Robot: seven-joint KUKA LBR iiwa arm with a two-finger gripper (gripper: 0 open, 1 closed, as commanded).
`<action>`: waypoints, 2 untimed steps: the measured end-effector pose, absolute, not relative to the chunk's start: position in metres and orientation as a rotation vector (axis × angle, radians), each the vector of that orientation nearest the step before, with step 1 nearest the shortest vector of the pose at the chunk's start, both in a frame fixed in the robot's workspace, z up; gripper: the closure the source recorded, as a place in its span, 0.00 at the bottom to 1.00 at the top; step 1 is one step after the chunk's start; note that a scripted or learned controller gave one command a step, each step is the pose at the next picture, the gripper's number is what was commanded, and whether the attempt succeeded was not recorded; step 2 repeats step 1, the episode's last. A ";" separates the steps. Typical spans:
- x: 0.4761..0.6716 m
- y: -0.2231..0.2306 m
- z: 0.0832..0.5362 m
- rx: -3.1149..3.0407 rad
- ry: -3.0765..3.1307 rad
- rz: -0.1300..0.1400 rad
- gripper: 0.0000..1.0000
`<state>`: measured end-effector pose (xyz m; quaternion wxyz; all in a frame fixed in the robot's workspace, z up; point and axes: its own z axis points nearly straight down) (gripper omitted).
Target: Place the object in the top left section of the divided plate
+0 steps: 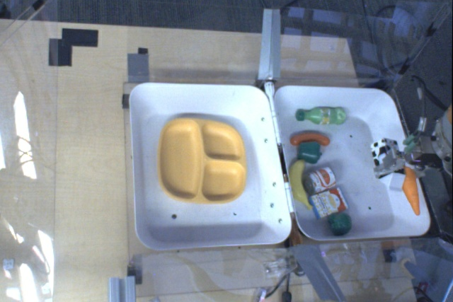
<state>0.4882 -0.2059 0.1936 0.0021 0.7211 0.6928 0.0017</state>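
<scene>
At the right bin's far right edge, the gripper, its state impossible to tell, hovers touching a black-and-white spotted toy, beside an orange plastic carrot, well apart from the yellow divided plate in the left bin.

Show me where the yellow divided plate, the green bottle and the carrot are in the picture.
yellow divided plate (185, 159): camera view, on its large left section.
green bottle (323, 115): camera view, on the middle of its body.
carrot (411, 193): camera view, on its orange body.
</scene>
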 end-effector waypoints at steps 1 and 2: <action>0.521 -0.148 0.235 2.462 1.946 0.004 1.00; 0.521 -0.148 0.235 2.462 1.946 0.004 1.00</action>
